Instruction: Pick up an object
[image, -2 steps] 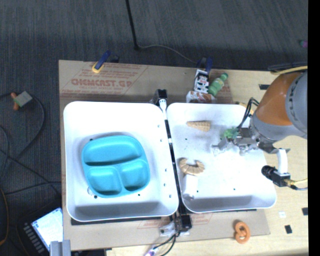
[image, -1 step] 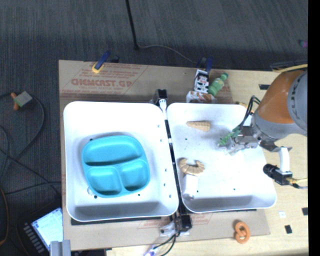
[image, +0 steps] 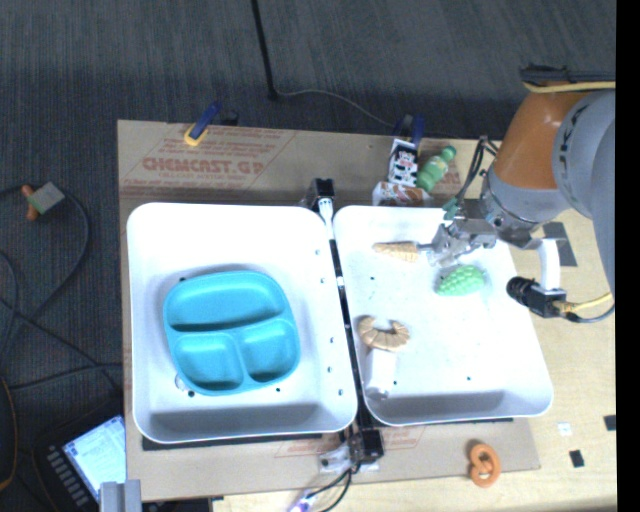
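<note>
1. Far left, off the bench, a small grey and orange block (image: 43, 199) sits on the dark floor among black cables.
2. On to the left bin (image: 150, 400): a blue divided tray (image: 232, 331) lies in its middle, three compartments showing.
3. At the back edge of the board, a blue clamp (image: 201, 123) on the left, and a small carton (image: 400, 172) with a green toy (image: 435, 168) beside it, behind the right bin.
4. Into the right bin (image: 500, 390): a tan curled piece (image: 384, 334) lies near the left wall, with a white piece (image: 380, 373) just below it.
5. Further back, a tan elongated piece (image: 398, 250) lies flat.
6. Here's the gripper (image: 452, 247), low over the bin, just above a green bumpy ball (image: 461, 280). Whether its jaws are open or closed, I can't tell.
7. Front right, on the bench, an orange ring (image: 485, 463).
</note>
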